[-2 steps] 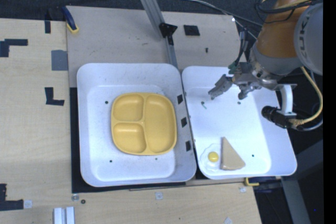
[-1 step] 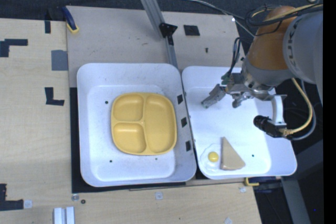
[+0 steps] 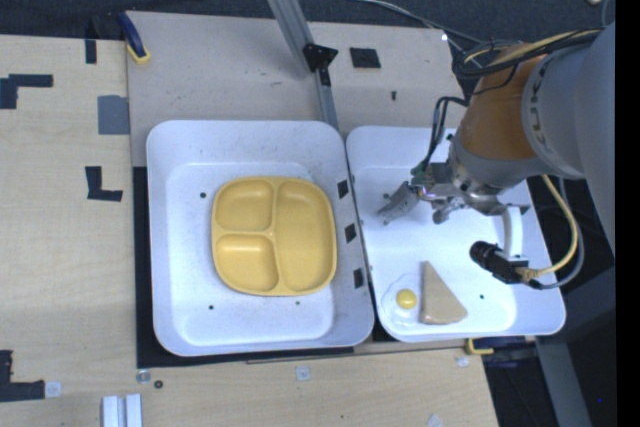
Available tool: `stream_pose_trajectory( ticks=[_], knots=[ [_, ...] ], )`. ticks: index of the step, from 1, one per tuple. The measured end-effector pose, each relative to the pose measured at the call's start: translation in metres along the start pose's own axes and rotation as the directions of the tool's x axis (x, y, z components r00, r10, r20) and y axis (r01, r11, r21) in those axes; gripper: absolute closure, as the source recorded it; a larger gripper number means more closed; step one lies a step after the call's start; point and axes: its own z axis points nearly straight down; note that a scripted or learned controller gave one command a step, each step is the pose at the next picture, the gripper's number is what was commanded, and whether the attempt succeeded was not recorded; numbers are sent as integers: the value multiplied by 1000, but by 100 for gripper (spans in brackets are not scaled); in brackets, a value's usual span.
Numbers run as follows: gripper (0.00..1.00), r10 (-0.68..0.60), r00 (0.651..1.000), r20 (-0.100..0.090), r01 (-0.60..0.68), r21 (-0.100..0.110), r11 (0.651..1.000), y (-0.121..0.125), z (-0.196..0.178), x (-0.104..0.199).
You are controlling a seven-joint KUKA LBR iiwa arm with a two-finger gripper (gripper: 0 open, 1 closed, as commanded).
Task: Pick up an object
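- White bins are sitting side by side on the bench [image 3: 240, 75], the left bin [image 3: 170, 215] larger in the view than the right bin [image 3: 380, 155].
- Lying in the middle of the left bin is a yellow divided plate [image 3: 273, 236] with three compartments.
- Resting near the front edge of the right bin are a tan wedge [image 3: 439, 296] and a small yellow ball [image 3: 405, 298], the ball just beside the wedge on its left.
- Reaching in from the right, the grey arm with its orange band [image 3: 495, 120] is hanging over the right bin.
- Its tool [image 3: 398, 203] is pointing left over the bin's bare floor, well apart from the wedge and ball.
- Whether the tool's tips are apart or together cannot be told; nothing is showing between them.
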Motion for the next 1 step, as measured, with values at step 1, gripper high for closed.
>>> stream_pose_trajectory(
  ticks=[1],
  knots=[
    [0, 0, 1000, 2, 0, -7, 1000, 1, 45, 0]
  ],
)
